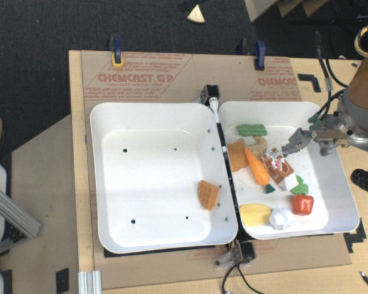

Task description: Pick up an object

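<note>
My gripper (290,146) reaches in from the right and hangs over the right bin (337,182), its tip just above and to the right of a red and white packet (277,168). Beside the packet lie an orange carrot (256,167) and an orange-brown bread piece (236,155). A green pod (251,129) and a small tan piece (258,144) sit further back. Toward the front are a red pepper (302,204), a green bit (298,185), a yellow lemon (255,214) and a white crumpled lump (281,218). I see nothing held at the gripper's tip.
The left bin (129,164) holds a single waffle-like piece (208,194) near its right wall. A black divider rail (224,158) runs between the bins. Blue clamps (116,44) (260,51) hold the cardboard bench sheet at the back edge.
</note>
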Tool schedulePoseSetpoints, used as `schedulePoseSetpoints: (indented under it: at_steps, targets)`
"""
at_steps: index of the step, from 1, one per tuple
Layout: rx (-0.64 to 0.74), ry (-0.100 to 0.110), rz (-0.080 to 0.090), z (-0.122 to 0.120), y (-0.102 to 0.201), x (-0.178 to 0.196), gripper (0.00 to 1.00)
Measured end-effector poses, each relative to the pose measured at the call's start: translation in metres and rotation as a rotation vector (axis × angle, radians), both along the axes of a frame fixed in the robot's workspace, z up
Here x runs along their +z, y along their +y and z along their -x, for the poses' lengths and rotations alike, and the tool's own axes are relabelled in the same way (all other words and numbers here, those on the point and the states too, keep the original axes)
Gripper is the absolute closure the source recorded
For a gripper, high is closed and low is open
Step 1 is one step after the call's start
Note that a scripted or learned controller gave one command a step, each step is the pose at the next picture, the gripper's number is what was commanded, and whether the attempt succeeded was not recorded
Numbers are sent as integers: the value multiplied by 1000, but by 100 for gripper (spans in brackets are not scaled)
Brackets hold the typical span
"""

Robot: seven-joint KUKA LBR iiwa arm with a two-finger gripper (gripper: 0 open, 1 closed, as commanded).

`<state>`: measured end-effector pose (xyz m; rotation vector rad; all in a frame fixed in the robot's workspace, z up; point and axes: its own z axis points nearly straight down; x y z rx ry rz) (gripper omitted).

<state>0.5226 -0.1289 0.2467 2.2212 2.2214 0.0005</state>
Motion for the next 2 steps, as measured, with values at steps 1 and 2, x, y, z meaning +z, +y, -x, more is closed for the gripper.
schedulePoseSetpoints:
  at_steps: [1, 2]
  targets:
    - [3, 11, -4, -1, 34, -115, 0]
    - [-2, -2, 1, -3, 31, -98, 100]
